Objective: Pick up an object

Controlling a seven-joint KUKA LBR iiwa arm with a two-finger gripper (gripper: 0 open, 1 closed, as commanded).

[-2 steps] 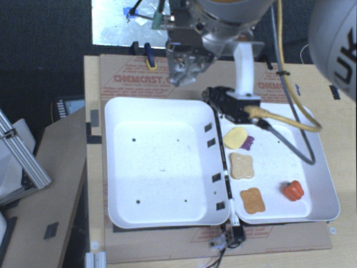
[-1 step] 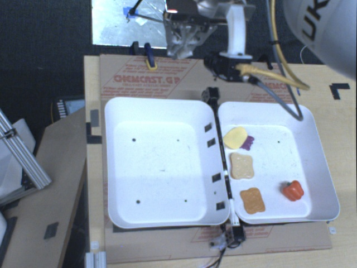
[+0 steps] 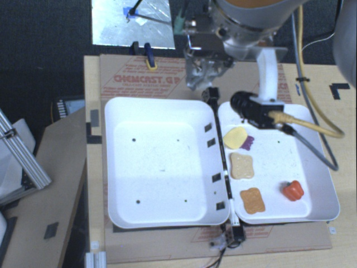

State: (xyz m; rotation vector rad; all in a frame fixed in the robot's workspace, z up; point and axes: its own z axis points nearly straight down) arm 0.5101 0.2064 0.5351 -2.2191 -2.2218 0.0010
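Note:
The right bin [image 3: 318, 166] holds several small things. A yellow piece [image 3: 235, 137] lies near its left wall, with a small purple piece [image 3: 249, 143] touching its right side. Below them are a pale beige slice [image 3: 242, 166] and an orange-brown slice [image 3: 252, 200]. A red piece [image 3: 293, 190] sits apart toward the front right. My gripper [image 3: 202, 78] hangs high behind the bins, over the cardboard near the back end of the divider, and nothing shows in it.
The left bin [image 3: 120, 116] is beside the right one, with black clips [image 3: 216, 177] along the shared wall. A blue and yellow clamp [image 3: 149, 56] and a foil sheet [image 3: 131, 14] lie behind. A metal frame [image 3: 19, 152] stands at the left.

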